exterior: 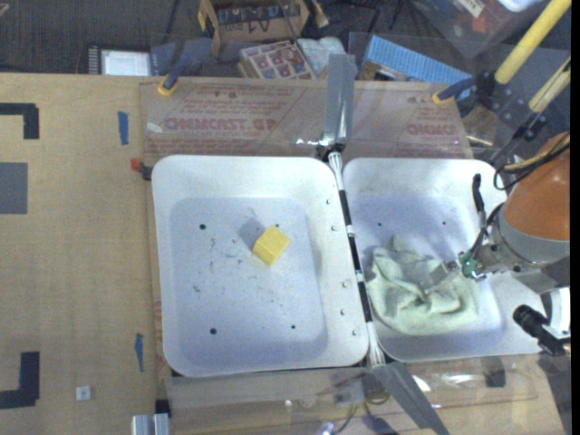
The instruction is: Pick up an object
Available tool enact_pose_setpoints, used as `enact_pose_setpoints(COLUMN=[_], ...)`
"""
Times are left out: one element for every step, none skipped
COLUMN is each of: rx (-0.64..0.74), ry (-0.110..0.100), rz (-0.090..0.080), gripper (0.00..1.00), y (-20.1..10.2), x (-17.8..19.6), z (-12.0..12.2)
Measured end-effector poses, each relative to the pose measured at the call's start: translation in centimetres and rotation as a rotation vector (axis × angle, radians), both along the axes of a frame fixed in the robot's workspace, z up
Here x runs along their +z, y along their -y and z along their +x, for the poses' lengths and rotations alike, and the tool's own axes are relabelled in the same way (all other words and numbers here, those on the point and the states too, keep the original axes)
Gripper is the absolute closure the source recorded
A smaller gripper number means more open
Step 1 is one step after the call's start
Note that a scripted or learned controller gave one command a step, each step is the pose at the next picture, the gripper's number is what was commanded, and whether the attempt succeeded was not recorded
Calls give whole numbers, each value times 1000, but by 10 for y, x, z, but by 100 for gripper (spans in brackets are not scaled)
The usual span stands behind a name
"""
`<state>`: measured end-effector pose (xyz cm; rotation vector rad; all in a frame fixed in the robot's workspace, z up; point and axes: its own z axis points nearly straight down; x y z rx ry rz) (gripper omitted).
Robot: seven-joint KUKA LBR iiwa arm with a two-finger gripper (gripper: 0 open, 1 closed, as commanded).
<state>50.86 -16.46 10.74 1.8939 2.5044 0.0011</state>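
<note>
The arm's gripper is down in the right bin on a crumpled cloth, grip state indiscernible, while a yellow block lies in the left bin.

a small yellow block lies tilted near the middle of the left bin. a crumpled pale green-white cloth lies bunched in the right bin, toward its front.

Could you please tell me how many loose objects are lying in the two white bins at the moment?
2: a yellow block near the middle of the left bin, and a crumpled pale cloth in the right bin. The cloth might hide something.
</note>
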Motion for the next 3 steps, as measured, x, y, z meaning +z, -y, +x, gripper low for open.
enact_pose_setpoints(rx=[-6, 593, 893], ry=[7, 2, 8], rz=[-1, -3, -5], gripper=[0, 0, 0], y=[-49, -37, 0], x=[-18, 42, -18], z=[21, -5, 0])
